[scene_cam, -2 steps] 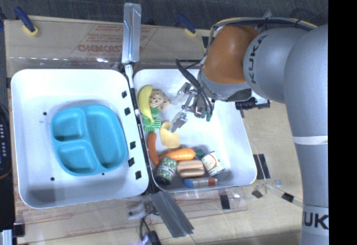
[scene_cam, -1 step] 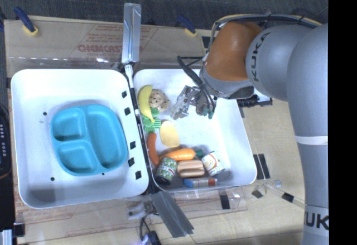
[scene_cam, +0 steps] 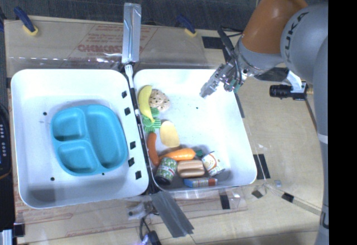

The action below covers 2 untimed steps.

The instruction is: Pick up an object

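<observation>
The grey arm with its orange band reaches in from the right, and its two-finger gripper (scene_cam: 207, 91) hangs over the upper right part of the right-hand shallow white bin (scene_cam: 223, 126). Nothing sits between the fingers; whether they stand wide or narrow I cannot tell, since they are small and blurred.

The objects lie well apart from the gripper, crowded along the left wall and lower edge of that bin. At the top is a yellow toy banana (scene_cam: 144, 101), touching a round speckled beige cookie (scene_cam: 159, 101) on its right. Below them sits a small green ridged piece (scene_cam: 150, 124), then a pale yellow lemon-shaped piece (scene_cam: 169, 134). An orange carrot (scene_cam: 152, 148) lies along the left wall — a second orange piece (scene_cam: 179, 154) lies crosswise just beside it. Along the bottom are a green-labelled tin can (scene_cam: 166, 171), a brown hot dog in a bun (scene_cam: 191, 168), a white-and-red labelled can (scene_cam: 212, 163) and a blue-and-red marker-like stick (scene_cam: 199, 182).

The left-hand white bin (scene_cam: 33, 126) holds a blue plastic tray with three compartments (scene_cam: 88, 139).
</observation>
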Available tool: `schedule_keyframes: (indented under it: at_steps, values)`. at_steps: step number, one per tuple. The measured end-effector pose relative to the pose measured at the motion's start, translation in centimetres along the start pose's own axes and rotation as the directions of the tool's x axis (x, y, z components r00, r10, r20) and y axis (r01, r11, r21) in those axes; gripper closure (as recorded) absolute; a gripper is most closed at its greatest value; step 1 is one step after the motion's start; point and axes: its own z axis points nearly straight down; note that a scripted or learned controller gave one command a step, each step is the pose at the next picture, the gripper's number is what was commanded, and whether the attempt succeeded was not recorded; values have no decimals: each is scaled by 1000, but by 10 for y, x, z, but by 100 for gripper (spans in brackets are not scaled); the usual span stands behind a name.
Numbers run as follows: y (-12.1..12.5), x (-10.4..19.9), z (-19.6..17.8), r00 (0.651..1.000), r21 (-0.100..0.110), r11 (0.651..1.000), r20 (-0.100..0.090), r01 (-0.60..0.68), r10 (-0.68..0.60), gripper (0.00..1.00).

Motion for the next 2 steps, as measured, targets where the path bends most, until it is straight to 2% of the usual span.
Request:
schedule_keyframes:
  at_steps: [1,2]
  values:
    - [38,39,44,1000,2,1000,-9,-9,9,100]
    - [35,6,71,945,4,945,-5,-326,326,100]
